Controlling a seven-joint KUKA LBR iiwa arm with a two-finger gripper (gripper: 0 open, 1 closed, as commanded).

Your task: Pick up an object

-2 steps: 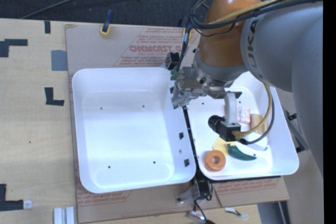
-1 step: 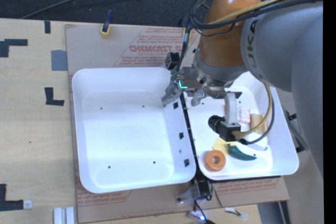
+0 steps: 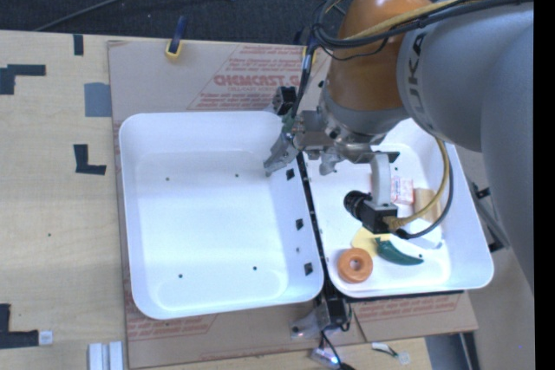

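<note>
Gripper hovers at bin divider; open or closed, cannot tell. Nothing visibly held. Orange roll in right bin; pick not yet done.

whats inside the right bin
An orange ring, a green piece, a yellow piece and a white packet. The arm hides the far part of the right bin.

Two white bins, one orange ring, one green piece, one yellow piece, one white packet.

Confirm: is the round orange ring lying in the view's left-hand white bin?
No, the round orange ring lies in the right-hand shallow white bin, near its front rim.
</note>
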